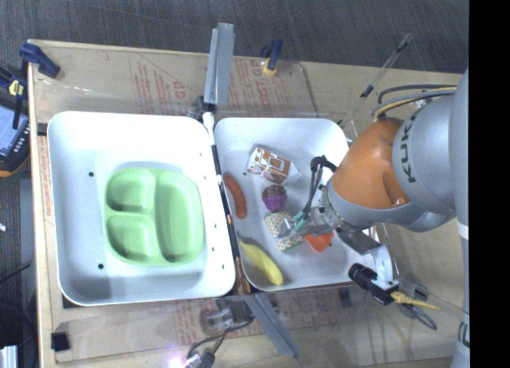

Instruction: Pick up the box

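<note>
The box (268, 164), small and white with brown print, lies tilted near the back of the right bin (239, 137). My gripper (300, 229) is low in the same bin, in front of and to the right of the box and apart from it. It hovers over a patterned packet (278, 223) and beside a red object (319, 240). The wrist with its orange band (366, 177) hides the bin's right part.
A brown sausage (235, 196) lies along the right bin's left wall. A purple item (275, 197) sits just in front of the box, and a yellow banana (261, 264) lies at the front. The left bin (72, 143) holds a green divided tray (154, 215).
</note>
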### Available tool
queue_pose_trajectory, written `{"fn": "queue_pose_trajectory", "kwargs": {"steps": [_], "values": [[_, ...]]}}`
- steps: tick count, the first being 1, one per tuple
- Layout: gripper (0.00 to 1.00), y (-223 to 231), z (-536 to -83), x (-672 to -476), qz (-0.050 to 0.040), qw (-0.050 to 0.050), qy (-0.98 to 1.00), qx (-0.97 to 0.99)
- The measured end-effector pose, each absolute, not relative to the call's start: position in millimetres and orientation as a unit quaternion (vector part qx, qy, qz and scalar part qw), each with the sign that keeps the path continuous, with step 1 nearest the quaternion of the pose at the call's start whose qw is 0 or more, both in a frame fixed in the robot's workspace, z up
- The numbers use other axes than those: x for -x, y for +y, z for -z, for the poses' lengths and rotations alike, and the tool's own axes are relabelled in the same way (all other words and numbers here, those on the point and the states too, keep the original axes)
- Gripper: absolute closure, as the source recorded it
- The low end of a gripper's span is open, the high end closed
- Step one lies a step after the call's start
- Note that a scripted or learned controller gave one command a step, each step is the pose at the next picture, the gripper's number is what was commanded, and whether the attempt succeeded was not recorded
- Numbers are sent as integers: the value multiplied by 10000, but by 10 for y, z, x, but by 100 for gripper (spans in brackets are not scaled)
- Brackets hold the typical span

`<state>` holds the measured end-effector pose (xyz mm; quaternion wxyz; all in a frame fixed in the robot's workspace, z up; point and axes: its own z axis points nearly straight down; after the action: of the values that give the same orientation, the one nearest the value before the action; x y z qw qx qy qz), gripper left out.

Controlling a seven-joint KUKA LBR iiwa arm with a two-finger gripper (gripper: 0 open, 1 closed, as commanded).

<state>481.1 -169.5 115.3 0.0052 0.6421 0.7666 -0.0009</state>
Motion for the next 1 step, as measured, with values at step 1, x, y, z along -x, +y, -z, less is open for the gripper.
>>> {"fn": "queue_pose_trajectory", "kwargs": {"steps": [1], "values": [[0, -1695, -1153, -4811, 8, 53, 7665, -6422]]}}
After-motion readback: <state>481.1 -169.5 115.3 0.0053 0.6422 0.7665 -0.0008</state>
